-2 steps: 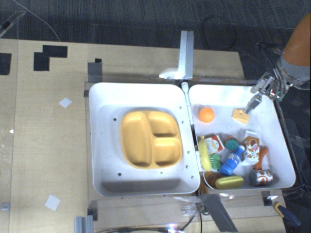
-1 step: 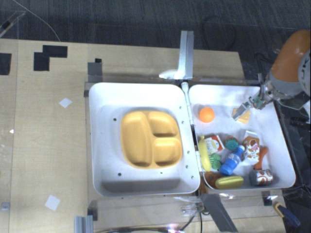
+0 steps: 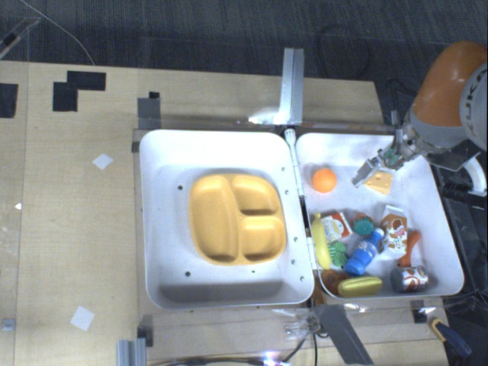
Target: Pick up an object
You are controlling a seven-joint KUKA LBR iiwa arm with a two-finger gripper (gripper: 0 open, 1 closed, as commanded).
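Reaching in from the table's right edge, the grey arm with its orange band [image 3: 450, 82] hangs over the far right corner of the right-hand shallow white plastic bin [image 3: 435, 204]. The left-hand white bin [image 3: 160, 204] carries a yellow moulded plastic tray with three compartments [image 3: 235, 218], well apart from the action.

The end effector [image 3: 379, 168] sits low beside a pale yellow wedge that looks like toy cheese [image 3: 380, 181], touching or nearly so; whether its fingers are spread or closed cannot be told, and nothing is clearly held between them.

The wedge lies flat and thin, so I judge the fingers may scrape the bin floor or slide over its sloped face and come up bare. A small orange ball [image 3: 324, 179] rests near, toward the bin's left wall, and could roll off if nudged. The crowded heap along the bin's near edge, with a blue bottle [image 3: 364, 255] and yellow banana-shaped toy [image 3: 321, 244], lies apart and seems safe.
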